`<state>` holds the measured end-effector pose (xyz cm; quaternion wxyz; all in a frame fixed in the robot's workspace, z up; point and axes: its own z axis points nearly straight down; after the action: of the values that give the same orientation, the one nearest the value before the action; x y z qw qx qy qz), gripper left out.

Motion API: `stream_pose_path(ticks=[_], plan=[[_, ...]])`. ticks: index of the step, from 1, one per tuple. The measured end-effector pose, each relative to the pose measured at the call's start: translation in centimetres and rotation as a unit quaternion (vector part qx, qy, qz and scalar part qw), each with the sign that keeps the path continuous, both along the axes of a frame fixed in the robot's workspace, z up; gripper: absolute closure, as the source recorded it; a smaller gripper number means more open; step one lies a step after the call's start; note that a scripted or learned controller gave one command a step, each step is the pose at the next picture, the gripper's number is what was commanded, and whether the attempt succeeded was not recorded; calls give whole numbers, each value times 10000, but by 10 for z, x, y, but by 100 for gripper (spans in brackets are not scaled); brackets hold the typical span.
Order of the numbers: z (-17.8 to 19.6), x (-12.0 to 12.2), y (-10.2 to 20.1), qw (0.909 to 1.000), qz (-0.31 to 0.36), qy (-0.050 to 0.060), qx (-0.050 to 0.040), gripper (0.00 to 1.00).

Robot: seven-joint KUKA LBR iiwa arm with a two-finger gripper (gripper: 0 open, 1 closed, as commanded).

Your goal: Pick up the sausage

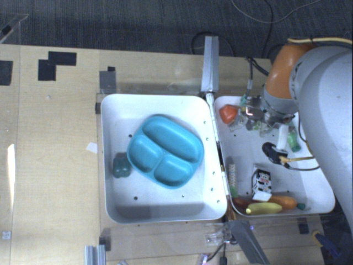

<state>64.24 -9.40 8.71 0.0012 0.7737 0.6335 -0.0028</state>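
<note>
We judge sausage (282, 201) light, smooth, rounded, slip-prone; pinch mid-length across width. Gripper (255, 116): pincer state we cannot tell.

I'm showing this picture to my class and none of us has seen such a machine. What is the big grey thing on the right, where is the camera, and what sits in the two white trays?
The big grey shape with an orange band is a robot arm, reaching in from the right. At its end is a two-finger gripper, low over the right white bin; whether it holds anything cannot be told. The one camera is fixed above the bench, looking down at a slant. The left white bin holds a blue three-compartment plastic dish and a small dark teal block. The right bin holds small toys: a red-orange piece, a yellow banana shape, an orange-brown sausage-like piece.
</note>
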Motion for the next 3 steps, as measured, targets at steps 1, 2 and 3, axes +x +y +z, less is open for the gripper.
stream_pose_path(ticks=[1,2,3], plan=[[-2,20,0,9998,-156,128,7,0],[51,23,5,9999,-160,-50,15,0],[0,24,12,9793,-2024,38,29,0]])
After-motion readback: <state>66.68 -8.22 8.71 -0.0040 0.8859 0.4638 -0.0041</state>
